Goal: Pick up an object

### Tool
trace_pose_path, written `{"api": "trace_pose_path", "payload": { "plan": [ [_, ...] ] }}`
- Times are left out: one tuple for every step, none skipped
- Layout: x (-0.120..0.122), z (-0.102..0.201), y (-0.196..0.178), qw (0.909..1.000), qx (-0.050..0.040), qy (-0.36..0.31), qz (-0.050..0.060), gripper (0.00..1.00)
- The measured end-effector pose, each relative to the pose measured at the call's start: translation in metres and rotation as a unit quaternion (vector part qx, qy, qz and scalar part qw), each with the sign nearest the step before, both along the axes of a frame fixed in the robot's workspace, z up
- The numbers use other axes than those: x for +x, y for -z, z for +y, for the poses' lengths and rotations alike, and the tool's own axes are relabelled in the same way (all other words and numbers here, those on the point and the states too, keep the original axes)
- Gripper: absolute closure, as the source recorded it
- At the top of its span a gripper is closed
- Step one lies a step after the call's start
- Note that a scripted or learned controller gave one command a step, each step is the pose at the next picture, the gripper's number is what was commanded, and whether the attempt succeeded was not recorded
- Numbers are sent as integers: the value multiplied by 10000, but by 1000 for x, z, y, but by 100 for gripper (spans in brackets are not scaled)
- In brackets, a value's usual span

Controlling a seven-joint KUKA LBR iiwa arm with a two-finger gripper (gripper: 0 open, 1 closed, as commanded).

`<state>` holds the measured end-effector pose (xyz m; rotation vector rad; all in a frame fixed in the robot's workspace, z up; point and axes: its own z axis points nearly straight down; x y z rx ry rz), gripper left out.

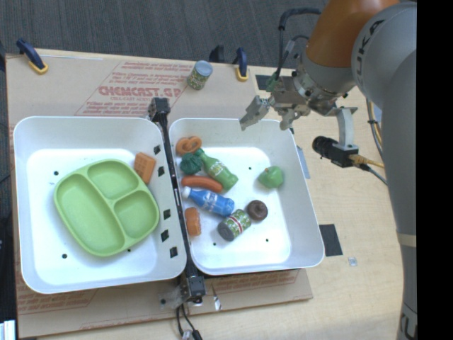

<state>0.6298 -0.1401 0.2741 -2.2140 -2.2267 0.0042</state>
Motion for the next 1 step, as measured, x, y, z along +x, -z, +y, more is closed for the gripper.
{"api": "trace_pose_path", "payload": {
  "plan": [
    [-57,45,104,10000,4,-3,14,0]
  ]
}}
